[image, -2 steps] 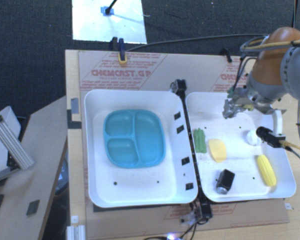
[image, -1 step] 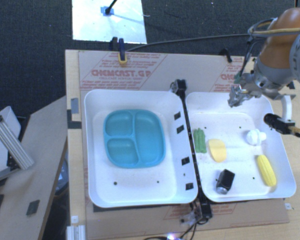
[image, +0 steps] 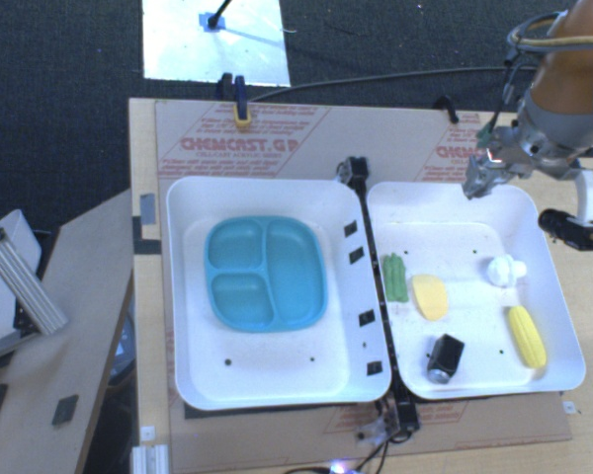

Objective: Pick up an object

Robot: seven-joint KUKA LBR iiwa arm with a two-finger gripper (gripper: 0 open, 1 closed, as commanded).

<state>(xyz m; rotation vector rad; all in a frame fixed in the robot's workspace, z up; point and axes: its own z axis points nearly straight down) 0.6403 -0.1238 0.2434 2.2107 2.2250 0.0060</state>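
Gripper (image: 479,184) hovers at right bin's (image: 558,265) twelve o'clock rim; finger spread can't be told, nothing seen held. Corn cob (image: 526,336) lies at four o'clock: light, stiff, rounded, likely slippery; grasp across its middle

The gripper (image: 480,183) hangs over the right bin's (image: 474,240) far rim; a corn cob (image: 526,336), yellow piece (image: 430,296) and green pod (image: 394,277) lie inside.

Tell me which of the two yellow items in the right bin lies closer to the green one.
The pale yellow oval piece: it lies right beside the green pod. The brighter corn cob lies far off, near the bin's right wall.
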